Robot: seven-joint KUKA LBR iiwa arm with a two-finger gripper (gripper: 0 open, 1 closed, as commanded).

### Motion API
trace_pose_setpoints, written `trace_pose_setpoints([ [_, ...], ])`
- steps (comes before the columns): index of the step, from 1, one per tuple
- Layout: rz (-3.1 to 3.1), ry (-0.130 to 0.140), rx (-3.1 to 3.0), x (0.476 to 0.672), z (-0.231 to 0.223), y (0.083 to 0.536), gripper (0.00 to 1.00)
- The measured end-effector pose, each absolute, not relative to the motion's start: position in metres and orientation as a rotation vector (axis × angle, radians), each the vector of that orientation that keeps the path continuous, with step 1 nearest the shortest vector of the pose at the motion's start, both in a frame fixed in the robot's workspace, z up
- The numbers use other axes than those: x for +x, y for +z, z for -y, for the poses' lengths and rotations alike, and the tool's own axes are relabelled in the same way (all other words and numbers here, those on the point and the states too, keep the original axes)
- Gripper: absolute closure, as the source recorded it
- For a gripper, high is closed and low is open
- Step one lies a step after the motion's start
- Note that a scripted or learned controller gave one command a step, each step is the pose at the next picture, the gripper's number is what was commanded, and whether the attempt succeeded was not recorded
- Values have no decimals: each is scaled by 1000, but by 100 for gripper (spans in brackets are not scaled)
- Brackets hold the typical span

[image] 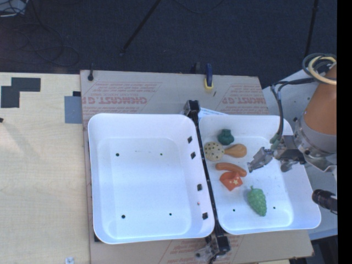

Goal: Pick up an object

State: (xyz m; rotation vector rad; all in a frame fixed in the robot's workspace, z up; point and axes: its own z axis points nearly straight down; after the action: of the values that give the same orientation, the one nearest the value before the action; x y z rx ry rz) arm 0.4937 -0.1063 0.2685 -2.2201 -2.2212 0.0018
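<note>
The right bin holds several toy foods. A dark green piece lies at the back, with an orange drumstick-shaped piece and a cream dotted ball just in front of it. An orange carrot-like stick lies above a red pepper piece. A green bunch of grapes rests nearer the front. My gripper hangs over the right bin, just right of the carrot stick and red piece, its fingers spread with nothing between them.
The left bin stands beside the right one, joined along a black clipped divider. The arm's orange band and grey wrist reach in over the right bin's right rim. A blue clamp grips the cardboard's back edge.
</note>
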Motion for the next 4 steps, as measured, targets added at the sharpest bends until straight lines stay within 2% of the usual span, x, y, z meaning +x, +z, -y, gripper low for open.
trace_pose_setpoints([
  [1, 2213, 13, -2209, 472, 81, 137, 0],
  [2, 2221, 3, -2220, 490, 103, 147, 0],
  [3, 2224, -4, -2227, 525, 127, 220, 0],
  [4, 2216, 8, -2218, 473, 116, 124, 0],
])
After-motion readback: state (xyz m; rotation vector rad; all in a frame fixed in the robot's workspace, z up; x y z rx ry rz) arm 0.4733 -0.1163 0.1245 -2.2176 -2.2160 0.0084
